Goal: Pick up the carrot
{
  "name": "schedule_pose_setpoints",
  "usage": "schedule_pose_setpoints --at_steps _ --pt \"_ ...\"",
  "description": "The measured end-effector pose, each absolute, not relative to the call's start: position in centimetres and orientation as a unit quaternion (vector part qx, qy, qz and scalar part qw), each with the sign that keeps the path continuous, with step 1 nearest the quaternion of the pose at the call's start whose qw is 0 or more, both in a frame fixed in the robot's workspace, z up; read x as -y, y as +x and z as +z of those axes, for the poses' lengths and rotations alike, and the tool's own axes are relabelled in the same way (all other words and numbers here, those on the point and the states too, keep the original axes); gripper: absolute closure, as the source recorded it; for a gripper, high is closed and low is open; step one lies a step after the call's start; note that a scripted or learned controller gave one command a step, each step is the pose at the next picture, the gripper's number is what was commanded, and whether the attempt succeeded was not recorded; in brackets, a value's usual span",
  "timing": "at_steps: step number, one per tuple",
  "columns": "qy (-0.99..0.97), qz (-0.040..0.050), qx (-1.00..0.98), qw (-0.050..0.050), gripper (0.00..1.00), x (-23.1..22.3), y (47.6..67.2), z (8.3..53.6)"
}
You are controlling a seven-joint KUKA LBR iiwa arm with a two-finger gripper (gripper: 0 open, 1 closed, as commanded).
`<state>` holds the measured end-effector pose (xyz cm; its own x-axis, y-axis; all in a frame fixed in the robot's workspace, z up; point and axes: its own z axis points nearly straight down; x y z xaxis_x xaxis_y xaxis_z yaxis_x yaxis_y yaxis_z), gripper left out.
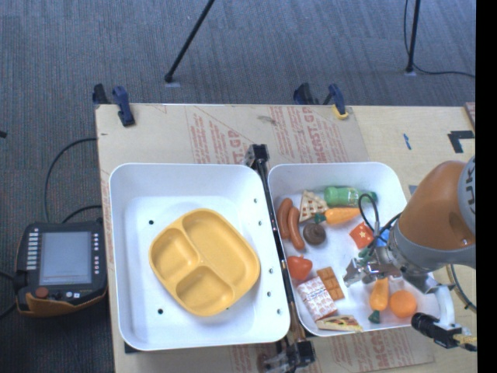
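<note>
Two carrots lie in the right bin [388,179]. One carrot [342,216], orange with a green stalk end, rests on its side near the bin's middle, below a green vegetable [342,195]. The other carrot [379,294] stands steeply by the front right corner, its green end [375,315] pointing down, beside an orange fruit [402,304]. My gripper [363,270] hangs low over the bin just above and left of that second carrot, with the orange-banded wrist [435,216] behind it. I see no carrot held in it.
The right bin also holds two sausages [291,222], a waffle wedge [312,206], a brown round piece [314,233], red pieces [361,234] [299,268], a wrapped packet [314,296], a cracker [330,282] and a pizza slice [339,323]. A yellow divided plate [203,261] lies in the left bin [124,208].
</note>
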<state>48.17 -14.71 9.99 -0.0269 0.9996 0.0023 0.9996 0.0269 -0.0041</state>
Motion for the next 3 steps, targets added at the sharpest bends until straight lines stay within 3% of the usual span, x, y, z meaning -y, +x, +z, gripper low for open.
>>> schedule_pose_setpoints --at_steps 1,2,3 --pt "-0.717 0.0002 0.697 0.001 1.00 6.3 51.4 18.7" --pt "-0.640 0.0004 0.769 0.000 1.00 11.4 47.9 32.6" --pt "-0.639 0.0005 0.769 0.001 0.00 11.3 47.9 32.6"
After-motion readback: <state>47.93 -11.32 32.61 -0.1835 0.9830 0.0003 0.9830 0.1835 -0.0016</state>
